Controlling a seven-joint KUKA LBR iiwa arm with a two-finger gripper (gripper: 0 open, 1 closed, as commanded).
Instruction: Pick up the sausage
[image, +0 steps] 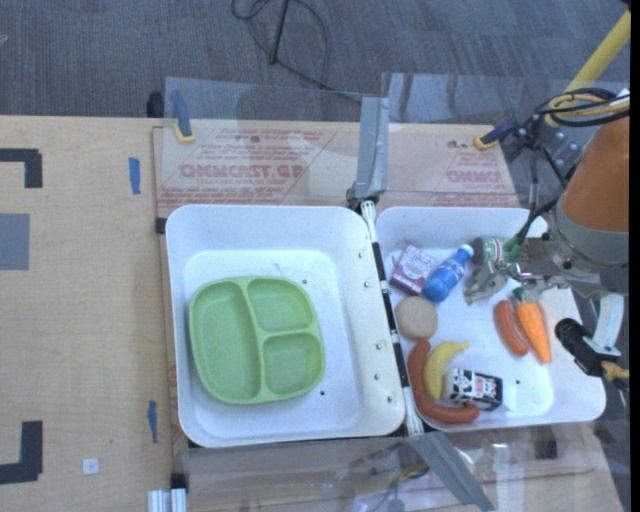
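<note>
Green tray (257, 339) in left bin (190, 240); sausage (436, 395), banana (441, 364) in right bin (570, 400); fingers' (487, 277) state unclear.

Two white bins (345, 225) sat side by side, and one green divided plate (257, 339) lay in the left. The right held two sausages (430, 395), one banana (440, 366), one carrot (535, 331), one blue bottle (446, 275), one round bun (417, 318) and two small cartons (474, 388).

We find the sausage (432, 392) hemmed in: it lies along the right bin's (575, 405) left wall, with the banana (441, 363) touching its inner side, the small carton (474, 389) just right, and the round bun (417, 318) above. We see bare floor between the carton and the two carrots (524, 327).
</note>
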